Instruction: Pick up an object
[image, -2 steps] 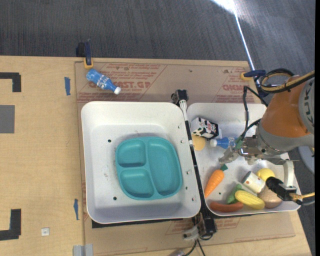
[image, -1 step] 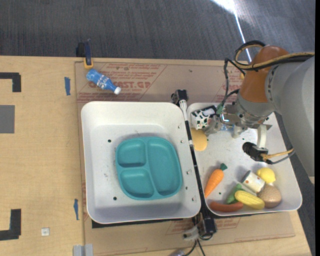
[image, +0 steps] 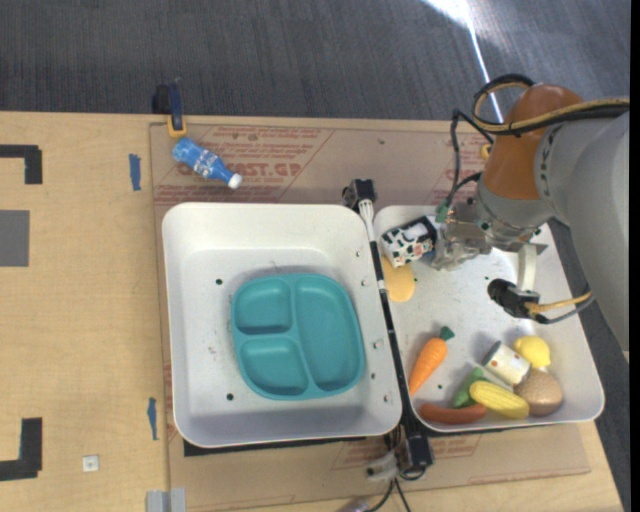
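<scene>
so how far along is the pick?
Done: the arm has reached into the right bin, with the gripper low at its far end, next to the black-and-white cow toy. In hand: nothing visibly between the fingers. Left: the grasp and lift. Carrot, corn, lemon and potato lie untouched at the near end.

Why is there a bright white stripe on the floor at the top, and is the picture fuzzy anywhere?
In the camera view, the light streak on the dark floor looks like glare from above; the robot arm at the right edge is large, close and slightly soft, while the teal plate and toy carrot look sharp.
</scene>
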